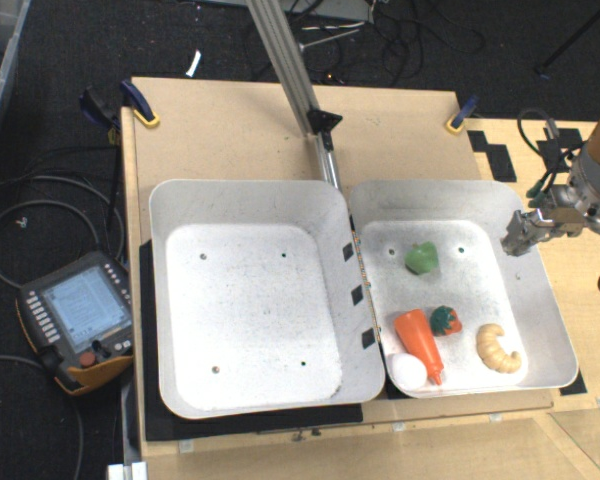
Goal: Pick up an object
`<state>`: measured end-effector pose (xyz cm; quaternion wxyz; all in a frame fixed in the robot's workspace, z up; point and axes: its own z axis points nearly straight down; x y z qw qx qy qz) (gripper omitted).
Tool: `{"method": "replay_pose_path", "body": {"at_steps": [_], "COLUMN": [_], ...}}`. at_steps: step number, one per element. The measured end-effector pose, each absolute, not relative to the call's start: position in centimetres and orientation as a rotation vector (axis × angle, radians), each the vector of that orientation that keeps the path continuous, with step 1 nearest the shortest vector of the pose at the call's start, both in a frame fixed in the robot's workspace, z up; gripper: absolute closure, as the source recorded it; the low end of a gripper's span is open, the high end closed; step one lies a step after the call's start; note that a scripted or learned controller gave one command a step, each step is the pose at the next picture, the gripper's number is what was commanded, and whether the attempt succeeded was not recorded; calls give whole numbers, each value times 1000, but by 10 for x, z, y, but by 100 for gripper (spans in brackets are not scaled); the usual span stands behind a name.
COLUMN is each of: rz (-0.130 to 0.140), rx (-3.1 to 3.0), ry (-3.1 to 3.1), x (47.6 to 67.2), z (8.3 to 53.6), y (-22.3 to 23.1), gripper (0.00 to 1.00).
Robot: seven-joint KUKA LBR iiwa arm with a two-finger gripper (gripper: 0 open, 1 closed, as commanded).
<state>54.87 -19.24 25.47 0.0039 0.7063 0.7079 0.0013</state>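
The right bin (536,290) holds a green lump (421,258) near its middle, an orange carrot (419,340) with a small green and orange piece (444,319) beside its top, a white egg-like ball (409,371) at the front left corner, and a tan croissant (498,348) at the front right. My gripper (521,234) hangs over the bin's right rim, to the right of the green lump and well apart from it. Nothing shows between its fingers.
The left bin (180,208) lies beside the right one. A metal pole (285,53) slants down from the back to the gap between the bins. A teach pendant (77,313) rests on the floor at left. Clamps (463,114) grip the bench's back corners.
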Motion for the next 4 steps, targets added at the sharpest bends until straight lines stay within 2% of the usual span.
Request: {"method": "replay_pose_path", "body": {"at_steps": [1, 3, 4], "rz": [2, 1, -1], "rx": [2215, 2213, 2214], "ry": [2221, 2231, 2233], "x": [550, 561, 569], "z": [278, 284, 265], "y": [-192, -93, -39], "gripper": [100, 100, 100]}}
